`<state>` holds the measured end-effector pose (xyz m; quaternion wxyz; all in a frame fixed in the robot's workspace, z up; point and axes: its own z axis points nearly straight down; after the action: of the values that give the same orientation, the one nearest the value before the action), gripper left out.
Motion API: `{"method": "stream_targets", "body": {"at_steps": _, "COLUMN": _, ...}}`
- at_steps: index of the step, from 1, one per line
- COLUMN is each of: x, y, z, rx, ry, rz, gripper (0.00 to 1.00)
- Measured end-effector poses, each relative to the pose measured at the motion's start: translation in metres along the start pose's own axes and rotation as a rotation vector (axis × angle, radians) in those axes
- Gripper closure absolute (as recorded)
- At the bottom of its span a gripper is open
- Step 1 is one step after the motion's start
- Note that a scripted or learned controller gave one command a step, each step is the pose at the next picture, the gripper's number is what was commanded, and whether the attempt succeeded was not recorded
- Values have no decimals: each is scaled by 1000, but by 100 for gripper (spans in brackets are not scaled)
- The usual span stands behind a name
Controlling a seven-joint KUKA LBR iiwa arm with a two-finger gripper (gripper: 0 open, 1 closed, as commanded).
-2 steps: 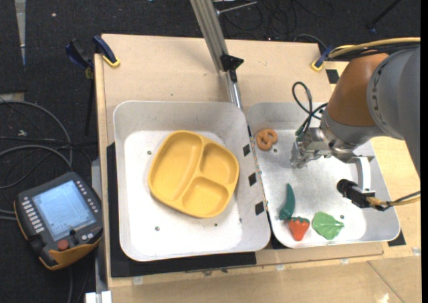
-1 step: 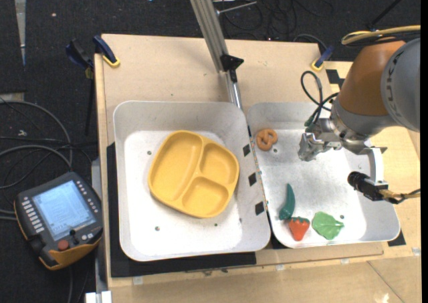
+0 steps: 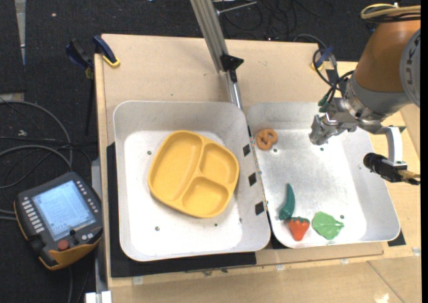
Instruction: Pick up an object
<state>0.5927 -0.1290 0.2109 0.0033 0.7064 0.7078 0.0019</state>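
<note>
While the arm reaches in from the right, these are the particulars, placed by the right bin:

Arm: grey with an orange band, coming over the right bin's (image 3: 374,225) far right corner.
Jaws: the gripper (image 3: 319,136) hangs over the right bin's far half, pointing down toward the bin floor; how far the jaws stand apart I cannot tell, and no object is seen between them.
Pretzel: a small brown pretzel (image 3: 266,138) lies in the right bin's far left corner, well apart from the gripper.
Green pepper: a dark green pepper (image 3: 287,203) lies in the right bin's near half, left of centre.
Strawberry: a red strawberry (image 3: 299,227) sits just beside the pepper's near end.
Green leaf: a flat light green piece (image 3: 327,225) lies just right of the strawberry, near the right bin's front wall.
Left bin: the left bin (image 3: 134,161) adjoins the right bin and holds 1 yellow plate (image 3: 194,173) with 3 compartments.
Counter: the tan counter (image 3: 160,67) carries both bins.
</note>
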Motion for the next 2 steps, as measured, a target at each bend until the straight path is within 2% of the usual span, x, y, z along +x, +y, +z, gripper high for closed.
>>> {"method": "stream_targets", "body": {"at_steps": 1, "x": 0, "y": 2, "z": -48, "rx": 0, "ry": 0, "rz": -1, "gripper": 100}}
{"method": "stream_targets", "body": {"at_steps": 2, "x": 55, "y": -9, "z": -54, "rx": 7, "ry": 4, "rz": -6, "gripper": 100}}
